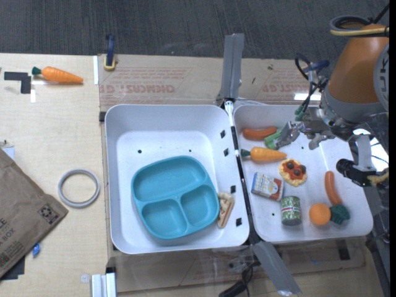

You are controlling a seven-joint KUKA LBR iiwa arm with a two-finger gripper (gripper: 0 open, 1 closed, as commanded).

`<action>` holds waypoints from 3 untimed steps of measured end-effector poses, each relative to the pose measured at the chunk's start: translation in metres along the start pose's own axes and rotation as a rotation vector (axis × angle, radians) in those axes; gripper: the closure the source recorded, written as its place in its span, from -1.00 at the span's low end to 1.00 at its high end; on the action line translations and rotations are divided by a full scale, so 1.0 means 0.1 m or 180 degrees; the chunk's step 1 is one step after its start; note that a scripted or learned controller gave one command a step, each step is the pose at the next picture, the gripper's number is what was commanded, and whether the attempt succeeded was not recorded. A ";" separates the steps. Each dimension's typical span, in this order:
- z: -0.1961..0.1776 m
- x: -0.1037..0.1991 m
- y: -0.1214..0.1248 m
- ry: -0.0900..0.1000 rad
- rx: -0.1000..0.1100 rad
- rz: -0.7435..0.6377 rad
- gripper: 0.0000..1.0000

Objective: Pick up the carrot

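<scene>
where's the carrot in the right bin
The carrot lies near the right bin's left wall, just below the gripper and above the small carton.

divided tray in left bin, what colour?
Light blue divided tray, clear in the camera view.

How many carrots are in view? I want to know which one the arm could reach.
2. One carrot lies in the right bin, just below the gripper. Another carrot lies on the bench, far left.
</scene>
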State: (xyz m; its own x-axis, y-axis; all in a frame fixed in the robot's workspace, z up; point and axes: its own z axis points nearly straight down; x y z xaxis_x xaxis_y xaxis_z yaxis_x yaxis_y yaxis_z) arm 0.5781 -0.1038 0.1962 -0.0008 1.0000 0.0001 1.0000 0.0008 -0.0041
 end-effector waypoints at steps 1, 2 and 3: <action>0.86 0.05 0.32 -0.0002 -0.0069 0.0234 -1.00; 0.91 0.09 0.19 0.0013 -0.0101 0.0679 -1.00; 0.45 0.02 0.30 -0.0003 -0.0009 0.1340 -1.00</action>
State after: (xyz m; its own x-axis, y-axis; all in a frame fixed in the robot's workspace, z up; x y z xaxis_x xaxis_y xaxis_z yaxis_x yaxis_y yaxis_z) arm 0.6075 -0.1020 0.1516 0.4078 0.9131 -0.0021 0.9131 -0.4078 -0.0007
